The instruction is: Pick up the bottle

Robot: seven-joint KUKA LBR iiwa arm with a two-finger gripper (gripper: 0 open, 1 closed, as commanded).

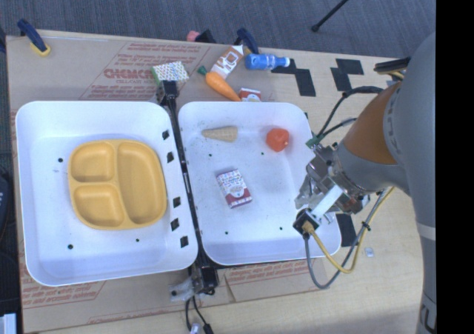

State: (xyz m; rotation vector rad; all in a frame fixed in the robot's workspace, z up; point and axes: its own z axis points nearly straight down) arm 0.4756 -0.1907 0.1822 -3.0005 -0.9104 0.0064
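Two bins (244, 255), gripper (311, 214) at rt bin's rt edge, grip state unclear, bottle (265, 62) on tabletop (385, 288) behind bins.

The bench (385, 281) is covered with flattened brown cardboard (126, 73) printed in red, and two shallow white bins sit on it side by side, the left bin (33, 177) touching the right bin (281, 247) along their inner edges. Beyond the bins, directly on the cardboard, lie a blue bottle (265, 62), a carrot (221, 86), a white-and-orange bottle (228, 62) and a small patterned box (170, 72). Black tape patches (304, 77) mark the cardboard near the blue bottle.
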